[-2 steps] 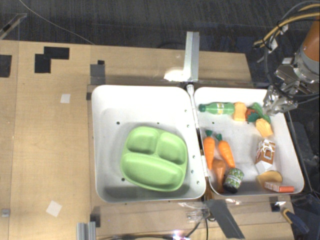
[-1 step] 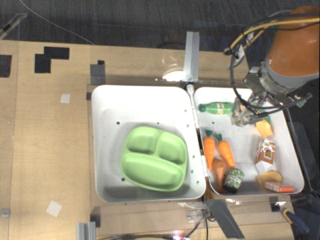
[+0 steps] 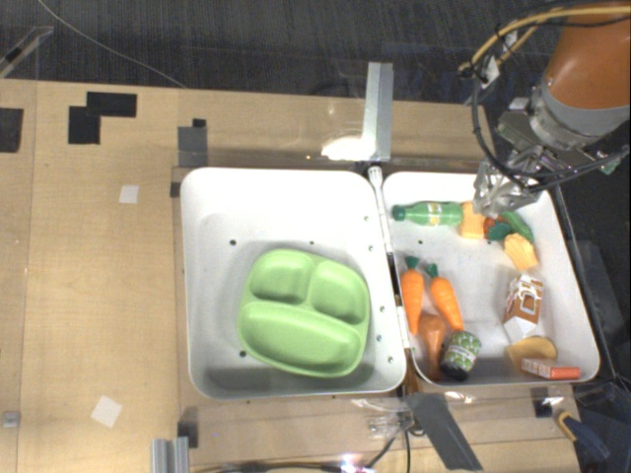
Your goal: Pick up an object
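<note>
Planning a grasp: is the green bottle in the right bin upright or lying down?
Lying down. The green bottle rests on its side along the far wall of the right bin, cap toward the divider.

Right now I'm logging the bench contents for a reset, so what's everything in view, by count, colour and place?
Bins: two, white, side by side.
Divided plate: one, green, left bin.
Bottle: one, green with yellow label, right bin's far edge.
Carrots: two, orange, right bin's left side.
Can: one, dark green, right bin's near edge.
Carton: one, white and brown, right bin's right side.
Claw: one, grey, over the right bin's far corner.
</note>
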`<state>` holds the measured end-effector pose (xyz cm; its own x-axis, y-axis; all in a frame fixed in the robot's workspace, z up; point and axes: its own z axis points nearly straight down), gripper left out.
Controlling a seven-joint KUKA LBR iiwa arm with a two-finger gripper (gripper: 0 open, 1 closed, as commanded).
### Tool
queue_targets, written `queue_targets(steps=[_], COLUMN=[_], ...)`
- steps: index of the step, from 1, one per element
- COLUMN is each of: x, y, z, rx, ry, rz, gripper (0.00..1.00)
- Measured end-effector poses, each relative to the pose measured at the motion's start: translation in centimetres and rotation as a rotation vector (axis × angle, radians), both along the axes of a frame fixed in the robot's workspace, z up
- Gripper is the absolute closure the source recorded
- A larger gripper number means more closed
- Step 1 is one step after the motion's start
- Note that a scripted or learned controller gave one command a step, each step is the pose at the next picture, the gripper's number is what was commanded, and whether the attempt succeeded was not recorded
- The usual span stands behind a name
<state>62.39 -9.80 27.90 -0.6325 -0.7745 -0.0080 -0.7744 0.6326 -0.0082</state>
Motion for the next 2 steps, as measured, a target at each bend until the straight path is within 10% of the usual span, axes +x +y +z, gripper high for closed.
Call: queue_targets(steps=[2], x=[0.5], y=[0.4], z=[2.7], rx=[0.004], ry=[-0.022], rz=[0.003], gripper=[1.0])
